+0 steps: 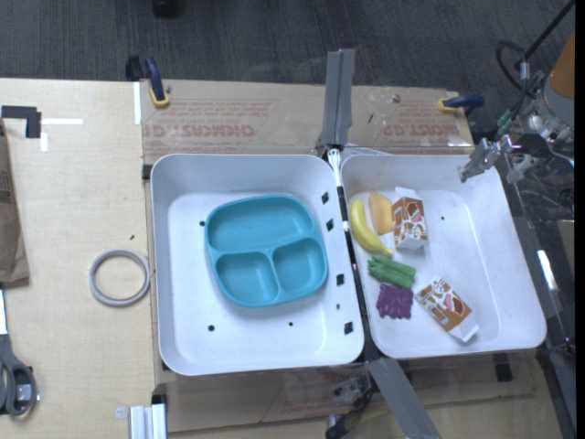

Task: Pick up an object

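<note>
The right bin (494,245) holds a yellow banana (362,229) with an orange piece (380,213) against it. Beside them stands a small brown and white carton (409,220). Lower down lie green beans (391,269), purple grapes (394,300) and a second carton (446,307) on its side. My gripper (482,158) hovers over the bin's far right corner, well apart from all the objects. A blue divided plate (266,250) sits in the left bin (174,245).
A grey post (339,99) rises at the back between the bins. A tape ring (120,276) and scissors (16,384) lie on the bench at the left. Clamps (157,88) (457,104) hold the cardboard behind the bins. Cables hang at the right.
</note>
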### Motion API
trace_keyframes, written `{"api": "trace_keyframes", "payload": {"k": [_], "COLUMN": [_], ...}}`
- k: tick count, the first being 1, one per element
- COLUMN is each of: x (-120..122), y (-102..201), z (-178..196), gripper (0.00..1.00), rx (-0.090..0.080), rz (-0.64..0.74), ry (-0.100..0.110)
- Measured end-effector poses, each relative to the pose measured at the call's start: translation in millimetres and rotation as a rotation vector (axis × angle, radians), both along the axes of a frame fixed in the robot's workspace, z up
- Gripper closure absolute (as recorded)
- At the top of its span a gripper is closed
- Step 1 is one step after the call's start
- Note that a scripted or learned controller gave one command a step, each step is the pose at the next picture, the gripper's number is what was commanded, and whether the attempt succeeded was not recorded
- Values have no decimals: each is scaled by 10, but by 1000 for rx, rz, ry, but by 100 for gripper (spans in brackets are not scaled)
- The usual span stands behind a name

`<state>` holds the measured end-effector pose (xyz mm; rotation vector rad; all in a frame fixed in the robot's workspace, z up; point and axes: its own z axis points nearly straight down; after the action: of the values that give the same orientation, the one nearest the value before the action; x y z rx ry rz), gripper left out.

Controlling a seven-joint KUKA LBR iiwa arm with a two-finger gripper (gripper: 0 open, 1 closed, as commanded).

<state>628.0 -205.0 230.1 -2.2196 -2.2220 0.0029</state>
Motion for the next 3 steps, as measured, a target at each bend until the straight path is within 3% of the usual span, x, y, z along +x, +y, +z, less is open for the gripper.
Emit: {"api": "trace_keyframes", "payload": {"k": [1,2,3], "x": [113,-290,-286], "y": [755,1100,1072], "z": [-991,-1345,-1253], "gripper": [0,0,100], "rx": [1,-2,-4], "rz": [-16,300,295], "ry": [0,-9,-11]}}
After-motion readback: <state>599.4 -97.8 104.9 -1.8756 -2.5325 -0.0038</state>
